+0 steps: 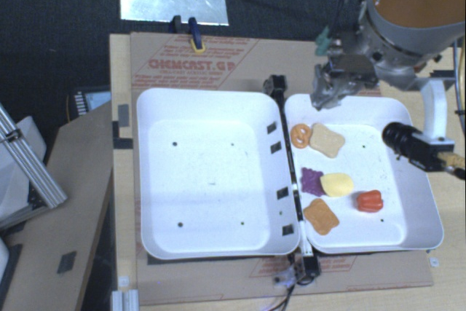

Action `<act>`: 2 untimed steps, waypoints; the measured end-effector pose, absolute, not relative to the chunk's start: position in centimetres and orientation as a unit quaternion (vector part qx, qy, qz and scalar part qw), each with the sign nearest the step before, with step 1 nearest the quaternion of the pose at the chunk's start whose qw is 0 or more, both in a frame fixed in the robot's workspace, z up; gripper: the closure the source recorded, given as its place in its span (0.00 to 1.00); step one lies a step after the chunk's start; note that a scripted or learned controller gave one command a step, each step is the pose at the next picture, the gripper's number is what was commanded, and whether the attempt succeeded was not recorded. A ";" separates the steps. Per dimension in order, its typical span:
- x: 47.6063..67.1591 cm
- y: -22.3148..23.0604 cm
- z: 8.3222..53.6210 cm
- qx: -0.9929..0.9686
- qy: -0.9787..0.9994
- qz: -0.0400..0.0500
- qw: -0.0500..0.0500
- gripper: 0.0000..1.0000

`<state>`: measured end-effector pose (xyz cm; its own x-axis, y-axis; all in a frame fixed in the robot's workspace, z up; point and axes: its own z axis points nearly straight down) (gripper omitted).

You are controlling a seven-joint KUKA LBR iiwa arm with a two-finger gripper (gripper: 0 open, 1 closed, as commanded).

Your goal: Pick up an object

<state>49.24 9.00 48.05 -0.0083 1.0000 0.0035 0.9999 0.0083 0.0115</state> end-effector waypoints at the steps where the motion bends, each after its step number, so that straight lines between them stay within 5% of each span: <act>1: 48.6 16.0 52.2 0.703 0.711 0.004 0.001 1.00; 2: 48.7 15.6 53.1 0.704 0.710 0.002 0.001 1.00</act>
<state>48.69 15.56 53.08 -0.0082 1.0000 0.0024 1.0000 0.0082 0.0045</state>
